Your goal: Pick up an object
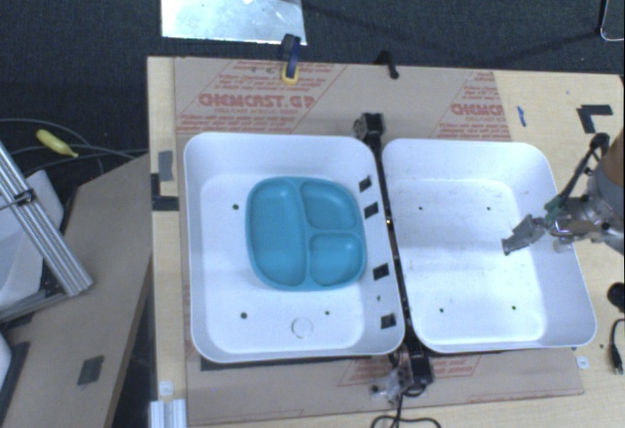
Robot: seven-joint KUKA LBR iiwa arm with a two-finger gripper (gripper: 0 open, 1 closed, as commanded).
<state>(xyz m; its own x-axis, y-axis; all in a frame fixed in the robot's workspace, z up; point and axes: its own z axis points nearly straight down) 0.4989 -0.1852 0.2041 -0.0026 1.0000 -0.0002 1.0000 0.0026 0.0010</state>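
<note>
Blue divided plate [303, 232], smooth, rounded, three compartments

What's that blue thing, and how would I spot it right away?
Find the two white bins side by side; take the left bin. In its middle lies a blue plate split into three compartments, the one coloured thing in either bin.
</note>
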